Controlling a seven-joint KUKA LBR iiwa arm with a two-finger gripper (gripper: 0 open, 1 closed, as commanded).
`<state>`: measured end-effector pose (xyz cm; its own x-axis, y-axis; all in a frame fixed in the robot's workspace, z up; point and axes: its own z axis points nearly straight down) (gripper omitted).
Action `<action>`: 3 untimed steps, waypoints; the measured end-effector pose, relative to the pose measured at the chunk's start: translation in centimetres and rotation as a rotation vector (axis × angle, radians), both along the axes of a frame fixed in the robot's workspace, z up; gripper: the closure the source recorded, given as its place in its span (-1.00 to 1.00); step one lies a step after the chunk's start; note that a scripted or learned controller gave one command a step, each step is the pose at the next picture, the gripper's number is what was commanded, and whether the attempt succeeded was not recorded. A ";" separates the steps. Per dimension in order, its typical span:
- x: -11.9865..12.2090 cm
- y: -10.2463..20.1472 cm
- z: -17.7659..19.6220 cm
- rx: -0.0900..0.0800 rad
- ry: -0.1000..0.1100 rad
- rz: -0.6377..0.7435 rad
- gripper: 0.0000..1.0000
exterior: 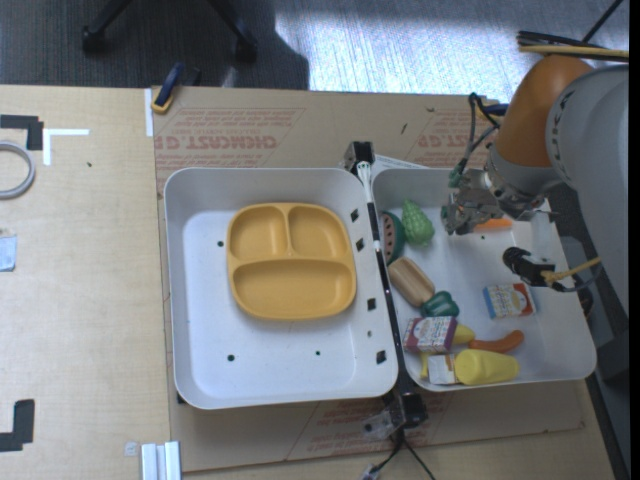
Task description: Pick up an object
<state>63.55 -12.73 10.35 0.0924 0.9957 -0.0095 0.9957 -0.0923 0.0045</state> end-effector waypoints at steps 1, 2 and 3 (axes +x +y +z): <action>-0.9 -2.9 15.4 0.008 0.004 0.071 1.00; -0.9 -2.9 15.4 0.008 0.004 0.072 -1.00; -2.2 -1.3 -0.2 0.009 0.005 0.399 -1.00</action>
<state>61.35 -13.99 10.13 -0.3013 0.9535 -0.0003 0.9535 0.3013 0.0001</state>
